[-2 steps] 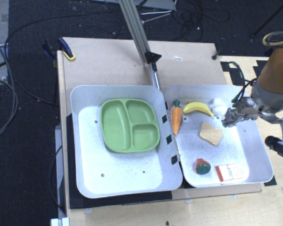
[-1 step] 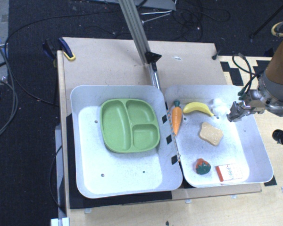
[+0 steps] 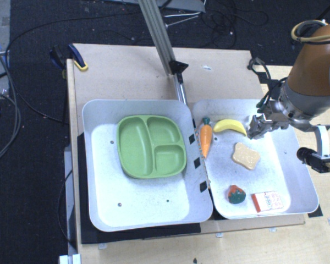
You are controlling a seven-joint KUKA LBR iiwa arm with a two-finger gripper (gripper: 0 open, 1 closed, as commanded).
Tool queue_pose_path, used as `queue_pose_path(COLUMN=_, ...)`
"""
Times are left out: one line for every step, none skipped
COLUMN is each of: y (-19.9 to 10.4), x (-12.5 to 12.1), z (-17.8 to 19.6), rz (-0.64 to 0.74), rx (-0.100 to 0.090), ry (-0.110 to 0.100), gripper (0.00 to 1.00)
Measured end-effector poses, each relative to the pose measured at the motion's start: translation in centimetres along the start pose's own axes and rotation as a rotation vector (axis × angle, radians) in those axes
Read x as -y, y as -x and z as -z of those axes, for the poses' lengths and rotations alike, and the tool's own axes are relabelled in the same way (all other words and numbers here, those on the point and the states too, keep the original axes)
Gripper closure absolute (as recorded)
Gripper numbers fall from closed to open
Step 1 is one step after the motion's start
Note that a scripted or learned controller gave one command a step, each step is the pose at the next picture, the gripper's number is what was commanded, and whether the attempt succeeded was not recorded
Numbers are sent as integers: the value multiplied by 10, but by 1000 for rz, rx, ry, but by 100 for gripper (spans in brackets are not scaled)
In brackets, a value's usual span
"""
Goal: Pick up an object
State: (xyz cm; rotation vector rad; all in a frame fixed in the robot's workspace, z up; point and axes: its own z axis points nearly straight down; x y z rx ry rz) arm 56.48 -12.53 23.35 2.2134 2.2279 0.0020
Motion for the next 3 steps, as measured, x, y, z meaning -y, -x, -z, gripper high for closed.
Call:
queue_pose_path(y=-52, x=1, z=9, rz=1, rx=-2, ry=-1, gripper=100)
queue_pose_path(y=-116, x=-5, z=11, rz=2, rx=-2, ry=-1, gripper=100)
queue_pose_path(y=-166, x=1, z=13, rz=1, rx=-1, ry=-3, gripper=100)
